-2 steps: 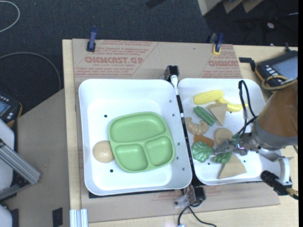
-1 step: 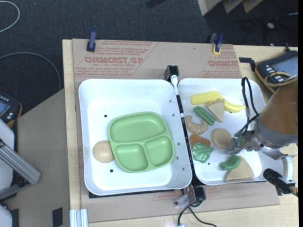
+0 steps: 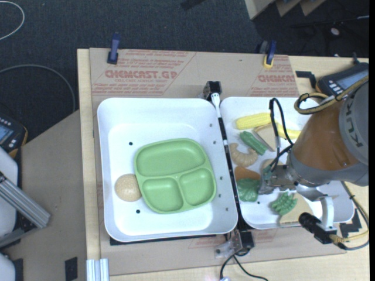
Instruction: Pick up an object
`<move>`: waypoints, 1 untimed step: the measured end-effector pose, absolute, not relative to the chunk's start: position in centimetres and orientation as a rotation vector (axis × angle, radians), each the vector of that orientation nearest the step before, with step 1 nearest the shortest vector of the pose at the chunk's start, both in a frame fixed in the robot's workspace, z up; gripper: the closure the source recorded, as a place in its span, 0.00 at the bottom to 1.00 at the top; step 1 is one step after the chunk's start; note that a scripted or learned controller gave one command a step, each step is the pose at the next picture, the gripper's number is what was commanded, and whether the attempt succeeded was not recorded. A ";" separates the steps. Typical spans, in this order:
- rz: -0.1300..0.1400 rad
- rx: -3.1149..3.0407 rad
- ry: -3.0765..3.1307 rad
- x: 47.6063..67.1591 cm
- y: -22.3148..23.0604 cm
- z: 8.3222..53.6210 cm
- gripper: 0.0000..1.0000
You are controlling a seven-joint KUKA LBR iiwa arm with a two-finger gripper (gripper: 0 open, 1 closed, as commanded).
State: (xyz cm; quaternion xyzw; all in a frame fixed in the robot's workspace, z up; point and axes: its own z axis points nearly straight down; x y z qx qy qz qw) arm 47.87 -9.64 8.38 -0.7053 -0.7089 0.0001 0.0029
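Observation:
The right bin (image 3: pixel 253 220) holds several toy foods: a yellow corn cob (image 3: pixel 253 120), a green pod (image 3: pixel 253 142), a tan curved piece (image 3: pixel 243 154), a brown piece (image 3: pixel 246 173), a leafy green piece (image 3: pixel 248 189), a second green piece (image 3: pixel 283 204) and a tan slice (image 3: pixel 290 217). My gripper (image 3: pixel 268 179) hangs low over the middle of this bin, just right of the leafy green piece and the brown piece. The grey wrist and the orange band hide its tips and the bin's right half.
The left bin (image 3: pixel 108 157) holds a green divided plate (image 3: pixel 174 174) with a beige round piece (image 3: pixel 126 187) beside its left edge. A black divider (image 3: pixel 221 134) runs between the bins. Black cables (image 3: pixel 275 122) loop over the right bin's back.

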 end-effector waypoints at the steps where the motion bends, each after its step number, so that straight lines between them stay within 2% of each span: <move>1: -0.001 -2.222 -2.220 47.9 -10.0 9.5 1.00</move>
